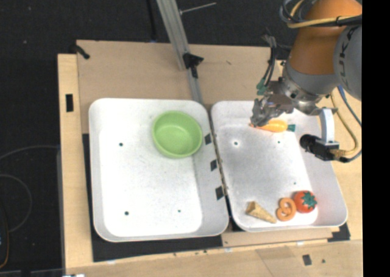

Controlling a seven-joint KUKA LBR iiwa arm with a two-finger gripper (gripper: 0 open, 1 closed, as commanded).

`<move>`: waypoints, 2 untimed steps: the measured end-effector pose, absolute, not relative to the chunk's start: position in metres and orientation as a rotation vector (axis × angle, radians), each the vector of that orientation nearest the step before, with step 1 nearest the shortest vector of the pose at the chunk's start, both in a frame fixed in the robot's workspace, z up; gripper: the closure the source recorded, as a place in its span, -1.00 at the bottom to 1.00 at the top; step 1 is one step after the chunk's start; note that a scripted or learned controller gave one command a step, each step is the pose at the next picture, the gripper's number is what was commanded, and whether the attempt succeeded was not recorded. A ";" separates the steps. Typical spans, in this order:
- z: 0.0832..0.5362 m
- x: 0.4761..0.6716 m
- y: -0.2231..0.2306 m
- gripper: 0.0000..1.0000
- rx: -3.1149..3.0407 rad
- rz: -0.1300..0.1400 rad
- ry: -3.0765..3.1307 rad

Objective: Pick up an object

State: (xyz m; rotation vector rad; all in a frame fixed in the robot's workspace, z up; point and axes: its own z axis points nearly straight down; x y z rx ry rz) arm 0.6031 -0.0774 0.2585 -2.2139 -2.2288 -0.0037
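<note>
Near the frame's bottom right, a tomato (305, 201), pretzel (285, 209) and cone (260, 212) lie in the right bin (262, 160). Farther up, my jaws (264, 116) sit over an orange carrot (273, 126); their state I cannot tell. A green bowl (177, 134) rests in the left bin (122, 172).

Green bowl (177, 134) in left bin (109, 209), gripper (264, 117) touching orange object (274, 126)

Tan wooden bench (122, 75) is sitting on a dark, near-black floor (36, 8). Grey metal pole (173, 23) is slanting up from the bench's back. Light is falling evenly.
</note>
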 end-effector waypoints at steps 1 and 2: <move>0.247 0.605 -0.022 1.00 -2.213 -0.001 -2.229; 0.254 0.605 0.035 1.00 -2.212 -0.005 -2.231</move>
